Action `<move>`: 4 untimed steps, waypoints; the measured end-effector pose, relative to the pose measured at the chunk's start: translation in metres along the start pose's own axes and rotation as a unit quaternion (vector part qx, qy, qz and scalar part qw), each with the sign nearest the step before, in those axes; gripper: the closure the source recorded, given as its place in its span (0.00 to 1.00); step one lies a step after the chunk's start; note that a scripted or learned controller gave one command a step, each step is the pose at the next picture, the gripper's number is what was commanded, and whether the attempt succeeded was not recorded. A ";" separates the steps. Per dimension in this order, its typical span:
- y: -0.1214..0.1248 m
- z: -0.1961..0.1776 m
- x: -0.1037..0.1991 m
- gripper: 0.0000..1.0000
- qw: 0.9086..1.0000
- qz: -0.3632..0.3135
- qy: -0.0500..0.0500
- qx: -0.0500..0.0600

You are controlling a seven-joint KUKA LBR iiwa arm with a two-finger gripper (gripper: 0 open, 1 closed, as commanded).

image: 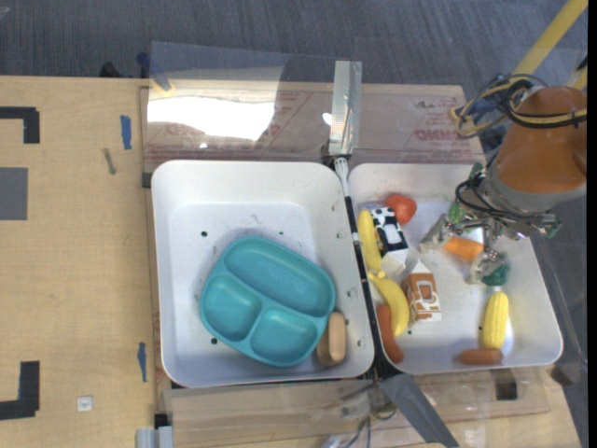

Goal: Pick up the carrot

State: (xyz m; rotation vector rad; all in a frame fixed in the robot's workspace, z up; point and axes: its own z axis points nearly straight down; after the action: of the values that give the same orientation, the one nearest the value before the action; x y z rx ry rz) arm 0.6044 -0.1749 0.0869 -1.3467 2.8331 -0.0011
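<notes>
Carrot: you find it in the right bin, upper right part, directly under the gripper; its green top seems to be the bit at the lower right.
Gripper: you have it lowered over the carrot, presumably for the grasp; you cannot tell whether it is clenched or released, nor whether it has the carrot.
Right bin: also holds a tomato, two bananas, a corn cob, a sausage, a small carton; crowded, so neighbours may get nudged.
Left bin: you see a teal divided plate; a bread roll leans at its edge.
</notes>
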 end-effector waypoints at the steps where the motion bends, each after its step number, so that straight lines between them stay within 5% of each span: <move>1: -0.002 -0.013 -0.003 1.00 1.000 -0.001 -0.003 0.004; 2: 0.049 -0.111 -0.037 1.00 0.996 0.093 -0.004 0.004; 3: 0.012 -0.198 0.021 1.00 0.999 -0.037 -0.001 0.004; 4: 0.013 -0.196 0.020 0.00 0.999 -0.038 -0.001 0.002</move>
State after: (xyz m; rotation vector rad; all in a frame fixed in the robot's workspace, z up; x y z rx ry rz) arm 0.5808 -0.1820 0.2825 -1.4516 2.7770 -0.0047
